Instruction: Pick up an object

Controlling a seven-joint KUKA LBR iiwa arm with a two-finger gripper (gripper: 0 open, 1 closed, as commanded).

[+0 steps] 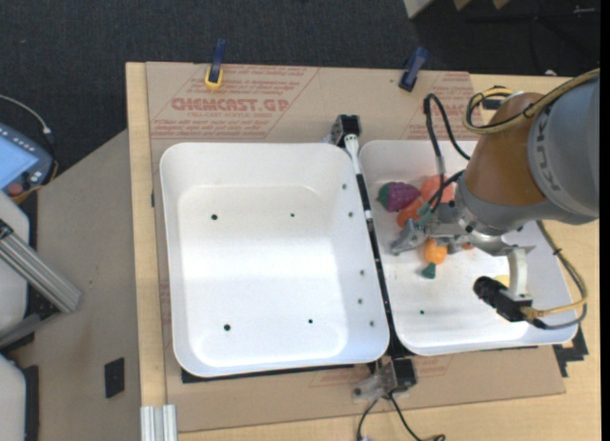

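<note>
My claw (412,236) hangs low in the right bin (457,334), near its left wall; I cannot tell how it is set. A small orange piece (436,251) lies just beside it. A purple and green toy (397,194) and an orange-red one (419,203) sit toward the bin's far left corner.

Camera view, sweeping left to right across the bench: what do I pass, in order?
Yellow clamp at the bench's far edge → left bin → bar between the bins → purple and green toy in the right bin → gripper amid the orange pieces → orange band on the arm.
</note>
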